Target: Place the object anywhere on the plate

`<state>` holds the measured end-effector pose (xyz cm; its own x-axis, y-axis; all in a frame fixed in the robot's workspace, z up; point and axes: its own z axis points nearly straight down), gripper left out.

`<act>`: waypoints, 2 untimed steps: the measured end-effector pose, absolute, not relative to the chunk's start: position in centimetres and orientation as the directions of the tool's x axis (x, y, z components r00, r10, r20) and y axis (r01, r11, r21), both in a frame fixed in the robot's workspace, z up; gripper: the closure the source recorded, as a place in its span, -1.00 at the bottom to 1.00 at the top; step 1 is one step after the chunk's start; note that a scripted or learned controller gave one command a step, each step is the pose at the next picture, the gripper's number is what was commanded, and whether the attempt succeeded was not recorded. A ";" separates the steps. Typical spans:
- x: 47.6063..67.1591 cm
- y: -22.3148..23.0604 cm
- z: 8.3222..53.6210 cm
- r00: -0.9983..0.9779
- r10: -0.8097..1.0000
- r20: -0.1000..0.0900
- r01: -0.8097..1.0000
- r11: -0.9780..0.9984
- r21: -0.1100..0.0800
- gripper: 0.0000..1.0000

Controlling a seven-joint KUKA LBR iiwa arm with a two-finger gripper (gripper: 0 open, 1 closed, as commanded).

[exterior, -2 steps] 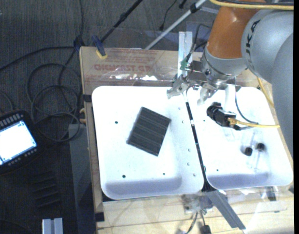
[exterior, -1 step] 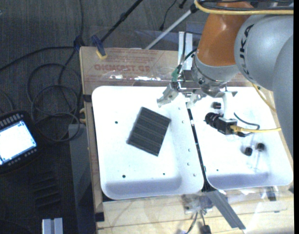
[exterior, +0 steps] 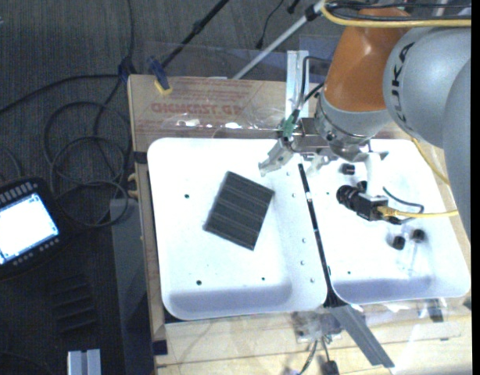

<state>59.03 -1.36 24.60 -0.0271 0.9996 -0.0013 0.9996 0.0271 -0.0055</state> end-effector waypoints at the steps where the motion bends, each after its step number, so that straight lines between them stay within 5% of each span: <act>1: 60.0 -5.6 21.9 -0.031 1.000 -0.001 0.999 0.031 -0.006 -1.00; 2: 57.3 -3.1 23.4 -0.011 1.000 0.000 1.000 0.011 -0.007 -1.00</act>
<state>57.26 -3.11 23.37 -0.0107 0.9999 0.0005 0.9999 0.0107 -0.0065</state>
